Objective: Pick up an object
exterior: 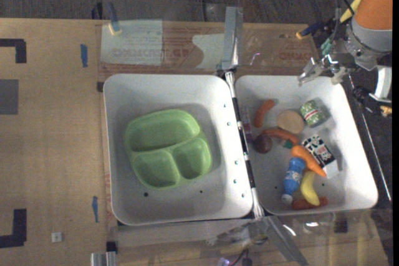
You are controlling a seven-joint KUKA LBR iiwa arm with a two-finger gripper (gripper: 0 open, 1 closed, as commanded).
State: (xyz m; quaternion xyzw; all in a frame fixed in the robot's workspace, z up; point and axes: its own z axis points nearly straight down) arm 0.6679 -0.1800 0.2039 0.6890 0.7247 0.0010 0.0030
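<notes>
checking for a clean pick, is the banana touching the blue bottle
Touching. The camera view shows the banana lying right against the blue bottle in the right bin, with no white floor visible between them.

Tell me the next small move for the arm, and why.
Probably bring the gripper forward and down toward the small green-labelled can. The gripper sits above the right bin's far corner, holding nothing, and the can is the nearest item and lies a little apart from the carrot, blue bottle and banana.
</notes>
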